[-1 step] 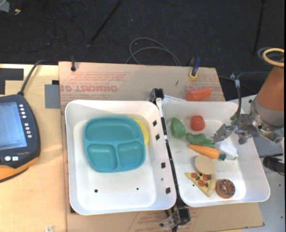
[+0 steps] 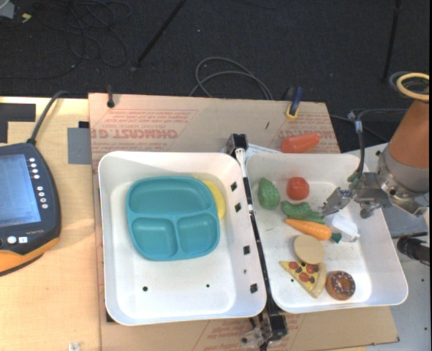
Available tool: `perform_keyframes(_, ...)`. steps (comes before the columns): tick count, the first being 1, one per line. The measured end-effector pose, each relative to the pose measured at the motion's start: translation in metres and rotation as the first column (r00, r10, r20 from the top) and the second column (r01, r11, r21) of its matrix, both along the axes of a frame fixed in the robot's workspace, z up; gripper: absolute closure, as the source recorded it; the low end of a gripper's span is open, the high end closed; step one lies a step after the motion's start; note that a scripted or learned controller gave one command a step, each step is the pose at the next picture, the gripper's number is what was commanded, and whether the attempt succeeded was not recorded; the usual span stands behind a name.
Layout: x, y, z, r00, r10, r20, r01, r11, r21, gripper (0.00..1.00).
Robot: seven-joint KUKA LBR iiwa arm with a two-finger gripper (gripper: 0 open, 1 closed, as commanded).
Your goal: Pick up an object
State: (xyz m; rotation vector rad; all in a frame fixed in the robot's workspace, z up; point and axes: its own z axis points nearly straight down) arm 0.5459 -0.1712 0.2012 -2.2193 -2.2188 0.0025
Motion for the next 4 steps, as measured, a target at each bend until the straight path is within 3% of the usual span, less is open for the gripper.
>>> perform_keyframes(4,0.0,0.0,0.0,1.0,0.0,0.0,0.0,1.0,0.0,0.0)
